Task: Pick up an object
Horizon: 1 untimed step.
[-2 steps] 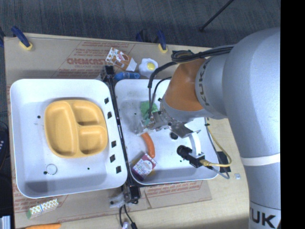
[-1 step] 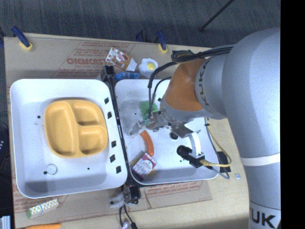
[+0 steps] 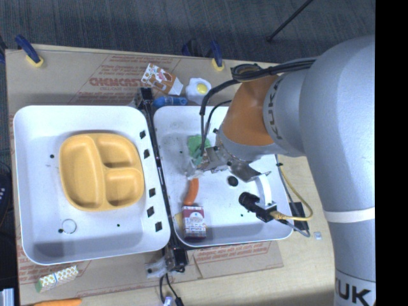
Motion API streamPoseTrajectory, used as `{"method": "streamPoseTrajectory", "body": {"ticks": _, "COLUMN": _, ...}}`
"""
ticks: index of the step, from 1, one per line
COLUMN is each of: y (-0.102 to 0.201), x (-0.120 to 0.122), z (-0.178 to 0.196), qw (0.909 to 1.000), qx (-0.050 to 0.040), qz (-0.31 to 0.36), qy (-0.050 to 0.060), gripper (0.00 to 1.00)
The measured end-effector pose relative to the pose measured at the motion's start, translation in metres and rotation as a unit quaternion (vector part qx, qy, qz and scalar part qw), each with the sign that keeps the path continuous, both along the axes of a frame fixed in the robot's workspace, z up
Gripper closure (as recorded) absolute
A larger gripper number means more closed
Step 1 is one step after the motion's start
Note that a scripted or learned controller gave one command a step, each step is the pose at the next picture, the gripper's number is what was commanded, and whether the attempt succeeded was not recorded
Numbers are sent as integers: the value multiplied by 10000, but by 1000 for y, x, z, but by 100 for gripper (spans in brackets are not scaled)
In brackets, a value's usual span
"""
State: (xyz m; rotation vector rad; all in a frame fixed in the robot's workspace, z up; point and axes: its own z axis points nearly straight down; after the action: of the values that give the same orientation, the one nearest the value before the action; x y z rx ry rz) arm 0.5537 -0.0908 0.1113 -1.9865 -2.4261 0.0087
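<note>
I'm reaching in from the right w/ my gripper (image 3: 198,164) hanging low over the left-middle part of the right bin (image 3: 223,231). I can't tell whether it's apart or together, or whether anything is sitting in it (my own wrist is blocking most of that spot).

The pickable things are all lying in this bin, along its left side. Just below the gripper, an orange carrot-like piece (image 3: 191,190) is lying lengthwise: slim, slightly tapered, its upper end nearly under the gripper tip. I can't tell if they're touching. Just above the gripper, a green leafy-looking piece (image 3: 194,145) is resting on the bin floor, partly hidden by a cable. Near the front wall, just below the carrot piece, a small red-and-white box (image 3: 194,222) is lying flat, w/ print too small to read. A small black round bit (image 3: 233,182) is sitting to the right of the carrot piece, apart from it.

The left bin (image 3: 32,171) is holding a yellow divided tray (image 3: 102,169), w/ one big compartment and two smaller ones.

Outside the bins, on the cardboard at the back, a snack packet (image 3: 157,77), a blue item (image 3: 169,101) and a white-and-yellow egg-like item (image 3: 199,87) are lying close together.
</note>
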Motion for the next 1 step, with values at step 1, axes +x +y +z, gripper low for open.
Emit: {"method": "streamPoseTrajectory", "body": {"ticks": 1, "y": 0, "x": 0, "z": 0, "qw": 10000, "qx": 0, "qz": -1, "qy": -1, "gripper": 0}}
